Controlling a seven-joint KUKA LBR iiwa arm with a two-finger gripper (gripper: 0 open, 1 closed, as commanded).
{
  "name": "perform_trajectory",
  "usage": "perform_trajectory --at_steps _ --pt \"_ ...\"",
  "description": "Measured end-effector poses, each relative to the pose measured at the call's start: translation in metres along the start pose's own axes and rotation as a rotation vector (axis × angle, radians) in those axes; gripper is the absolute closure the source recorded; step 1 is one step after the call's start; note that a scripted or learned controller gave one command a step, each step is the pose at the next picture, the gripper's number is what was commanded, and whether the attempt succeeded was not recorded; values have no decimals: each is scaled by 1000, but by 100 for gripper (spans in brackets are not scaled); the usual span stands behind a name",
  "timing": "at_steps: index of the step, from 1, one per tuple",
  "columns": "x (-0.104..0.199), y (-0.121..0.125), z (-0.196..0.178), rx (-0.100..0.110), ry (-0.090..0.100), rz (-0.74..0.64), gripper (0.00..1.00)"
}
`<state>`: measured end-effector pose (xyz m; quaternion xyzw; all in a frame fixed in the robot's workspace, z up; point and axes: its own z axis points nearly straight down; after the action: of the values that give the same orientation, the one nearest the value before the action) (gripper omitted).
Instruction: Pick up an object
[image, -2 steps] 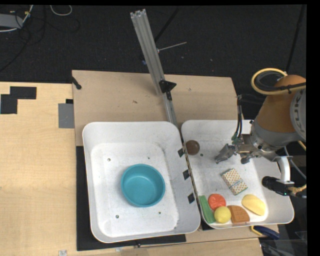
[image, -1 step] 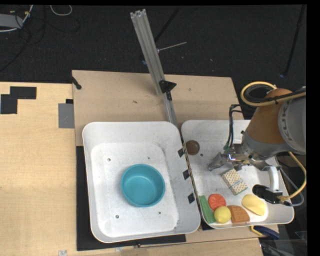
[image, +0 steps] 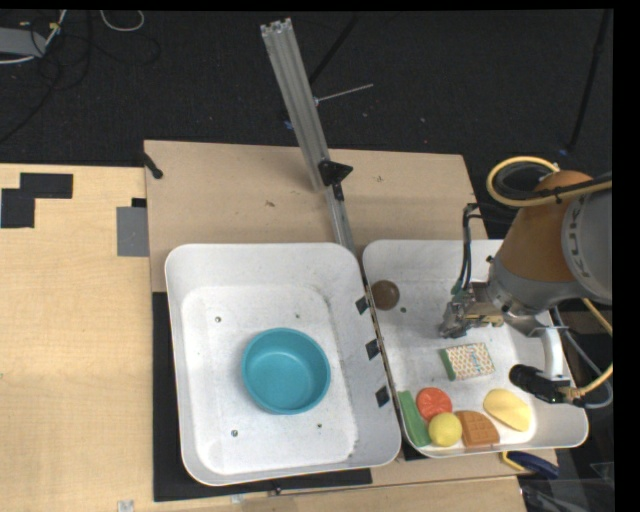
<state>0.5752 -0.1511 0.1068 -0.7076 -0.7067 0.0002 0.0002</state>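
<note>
The grey arm (image: 585, 250), with its orange band (image: 535, 245) above the wrist, is being held in over the right edge of the desk (image: 300, 190), bent downward into the right white bin (image: 420, 265). The pincer (image: 462, 322) is being kept low over the middle of that bin, just above a small patterned pad (image: 467, 360). Whether the pincer is apart or together cannot be told, as its tips are being hidden in shadow and by the wrist body; nothing is being seen between them.

In the right bin, a brown ball (image: 384, 294) is lying near the left wall, well apart from the pincer. The patterned pad is lying tilted just below the pincer. Along the near edge of the bin several toy foods are being kept together: a green strip (image: 409, 415) against the left wall, a red tomato-like piece (image: 434, 402) beside it, a yellow round fruit (image: 445, 430) touching the red piece, an orange-brown waffle-like piece (image: 479, 428) next to that, and a pale yellow lemon-shaped piece (image: 508, 409) toward the near right corner.

In the left white bin (image: 200, 290), a teal bowl (image: 286, 370) is standing upright near the centre, toward the near half.

A slanted metal rail (image: 300, 100) is being seen running from the far edge of the desk down to the gap between the bins.
</note>
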Motion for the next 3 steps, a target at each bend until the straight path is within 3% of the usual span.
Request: perform_trajectory --at_steps 3 --pt "-14 3 -132 -4 -1 -1 100"
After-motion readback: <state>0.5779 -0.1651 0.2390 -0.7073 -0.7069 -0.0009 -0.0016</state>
